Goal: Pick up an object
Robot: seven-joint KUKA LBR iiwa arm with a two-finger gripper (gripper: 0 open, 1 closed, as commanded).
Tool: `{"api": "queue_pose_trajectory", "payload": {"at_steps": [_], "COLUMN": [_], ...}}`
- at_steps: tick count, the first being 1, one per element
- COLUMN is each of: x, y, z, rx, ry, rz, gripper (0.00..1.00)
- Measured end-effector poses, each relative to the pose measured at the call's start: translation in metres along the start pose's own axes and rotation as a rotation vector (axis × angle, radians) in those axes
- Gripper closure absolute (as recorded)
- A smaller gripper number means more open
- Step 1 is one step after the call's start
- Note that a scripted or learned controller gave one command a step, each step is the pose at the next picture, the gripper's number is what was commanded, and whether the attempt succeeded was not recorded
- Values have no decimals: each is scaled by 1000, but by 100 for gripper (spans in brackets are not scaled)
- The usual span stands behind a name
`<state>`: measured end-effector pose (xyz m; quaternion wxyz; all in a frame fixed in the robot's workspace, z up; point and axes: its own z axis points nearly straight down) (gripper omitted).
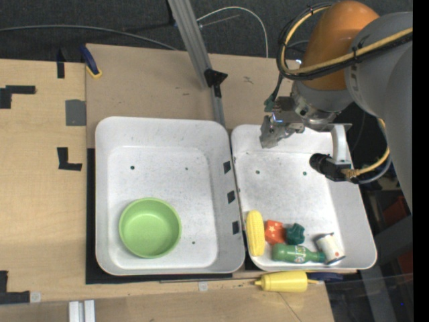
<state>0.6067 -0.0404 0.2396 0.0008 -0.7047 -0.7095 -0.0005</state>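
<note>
Your claw (273, 134) hangs far from the packed toys (291, 241); I cannot tell its state; expect a neighbour-blocked miss

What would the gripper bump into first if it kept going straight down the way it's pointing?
Probably the bare white floor of the right bin, near its far rim. The gripper points down over that end, and the toys lie at the near end, well away. Its height above the bin is hard to judge.

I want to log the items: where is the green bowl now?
The green bowl lies in the left bin, in its near-left corner, apart from everything else.
</note>
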Motion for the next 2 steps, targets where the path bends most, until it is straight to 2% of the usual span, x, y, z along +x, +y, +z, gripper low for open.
{"api": "queue_pose_trajectory", "payload": {"at_steps": [2], "x": [120], "y": [-3], "z": [16], "rx": [1], "ry": [0], "rz": [-2], "gripper": [100]}}
